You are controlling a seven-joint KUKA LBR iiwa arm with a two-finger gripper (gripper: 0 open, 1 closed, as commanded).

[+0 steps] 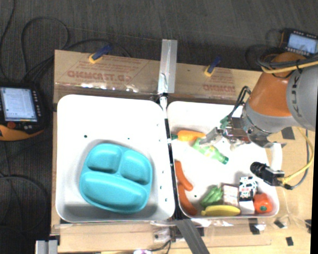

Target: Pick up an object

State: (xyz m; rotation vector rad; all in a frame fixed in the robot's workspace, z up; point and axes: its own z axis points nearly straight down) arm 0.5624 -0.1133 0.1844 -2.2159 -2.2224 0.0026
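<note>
right now the gripper (216, 136) hangs low over the upper middle of the right bin (202, 113), at the end of the grey arm with its orange band (269, 95). its two fingers stand apart, and nothing sits between them. the green bottle (211, 151) lies tilted just below the fingertips, so close that touching or apart cannot be told. an orange carrot-like piece (188, 135) rests just to the gripper's left, beside the bottle's upper end. well below, along the bin's near wall, lie a long orange-red piece (183, 179), a green pepper (212, 195), a yellow banana (221, 210), a small box (230, 195), a black-and-white cow-patterned toy (246, 188) and an orange-red round fruit (262, 203). far to the gripper's left, the left bin (74, 119) bears a blue divided plate (115, 175).
</note>
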